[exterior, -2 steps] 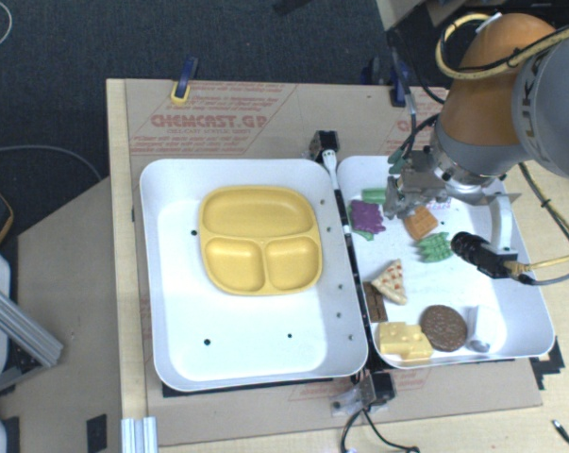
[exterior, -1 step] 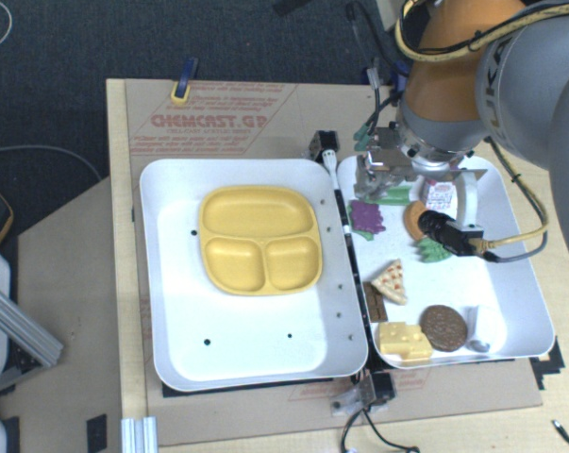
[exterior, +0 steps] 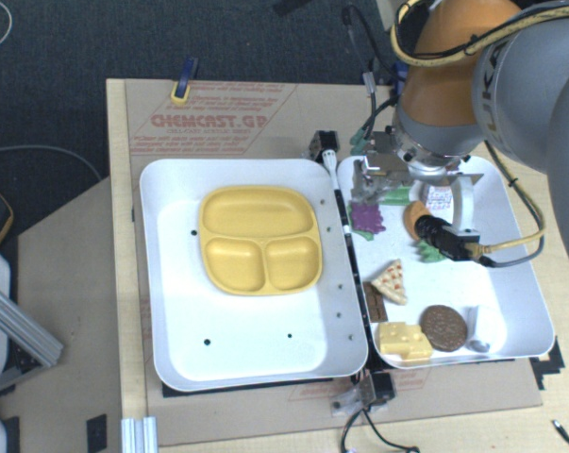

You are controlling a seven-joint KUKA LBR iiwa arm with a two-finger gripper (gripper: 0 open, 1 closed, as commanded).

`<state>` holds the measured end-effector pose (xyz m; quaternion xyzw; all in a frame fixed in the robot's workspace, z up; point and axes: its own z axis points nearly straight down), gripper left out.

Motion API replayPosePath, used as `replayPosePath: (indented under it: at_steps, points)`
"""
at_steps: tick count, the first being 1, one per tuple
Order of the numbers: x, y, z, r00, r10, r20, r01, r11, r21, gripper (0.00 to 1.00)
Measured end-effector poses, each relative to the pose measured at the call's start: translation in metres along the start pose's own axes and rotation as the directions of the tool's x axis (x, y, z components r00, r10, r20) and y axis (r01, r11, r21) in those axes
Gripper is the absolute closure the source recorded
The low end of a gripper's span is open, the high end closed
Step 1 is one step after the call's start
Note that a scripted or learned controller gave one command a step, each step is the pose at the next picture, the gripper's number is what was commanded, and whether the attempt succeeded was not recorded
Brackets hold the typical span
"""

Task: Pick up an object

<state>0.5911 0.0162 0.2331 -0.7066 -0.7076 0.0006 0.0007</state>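
Arm low over the right bin, among the toy food.

You see the gripper [exterior: 411,179] at the back part of the right bin [exterior: 527,302]; whether its fingers are open or closed, you cannot tell. Just beside it lie purple grapes [exterior: 367,218] and an orange piece [exterior: 416,218]. Nearer the front are a pizza slice [exterior: 392,280], a cheese block [exterior: 403,341] and a brown cookie [exterior: 444,327]. The left bin [exterior: 171,319] holds a yellow divided plate [exterior: 260,238].

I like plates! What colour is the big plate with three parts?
The divided plate is yellow, seen in the camera view, lying in the left bin.
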Motion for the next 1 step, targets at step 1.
replayPosePath:
  at_steps: [1]
  points:
    - [-0.0124,0.0046,0.0064,1.0,0.003,0.001,-0.003,1.0,0.0,1.0]
